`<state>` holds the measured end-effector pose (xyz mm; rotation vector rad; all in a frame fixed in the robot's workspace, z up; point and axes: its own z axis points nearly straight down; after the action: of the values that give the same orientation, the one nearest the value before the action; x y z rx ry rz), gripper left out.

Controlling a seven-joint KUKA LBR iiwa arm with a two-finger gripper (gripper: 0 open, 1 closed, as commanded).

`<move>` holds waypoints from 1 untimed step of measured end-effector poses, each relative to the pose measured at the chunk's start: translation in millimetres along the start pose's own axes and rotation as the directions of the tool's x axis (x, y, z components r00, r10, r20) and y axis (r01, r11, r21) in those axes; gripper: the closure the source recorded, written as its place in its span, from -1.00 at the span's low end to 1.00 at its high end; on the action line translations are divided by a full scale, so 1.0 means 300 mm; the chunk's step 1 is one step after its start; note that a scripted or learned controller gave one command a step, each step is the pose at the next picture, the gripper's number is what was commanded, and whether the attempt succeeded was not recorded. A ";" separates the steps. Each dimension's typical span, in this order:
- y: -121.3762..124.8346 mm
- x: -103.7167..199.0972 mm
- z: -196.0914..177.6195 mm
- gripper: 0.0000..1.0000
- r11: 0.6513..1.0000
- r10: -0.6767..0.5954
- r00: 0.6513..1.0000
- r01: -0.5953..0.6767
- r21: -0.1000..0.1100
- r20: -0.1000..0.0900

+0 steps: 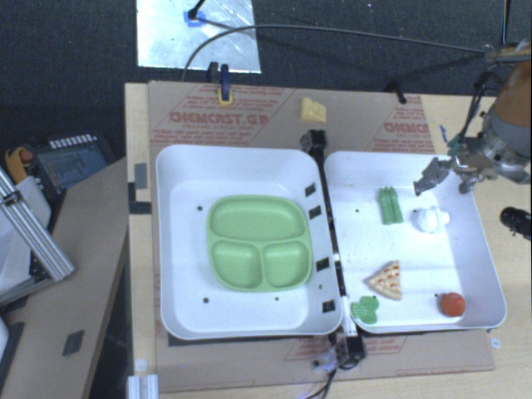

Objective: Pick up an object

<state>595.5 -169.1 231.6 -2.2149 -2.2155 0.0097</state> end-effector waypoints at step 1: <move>0.008 0.002 -0.024 -1.00 1.000 -0.003 1.000 0.003 -0.012 0.002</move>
<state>598.0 -168.6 238.8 -2.2190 -2.2258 -0.0010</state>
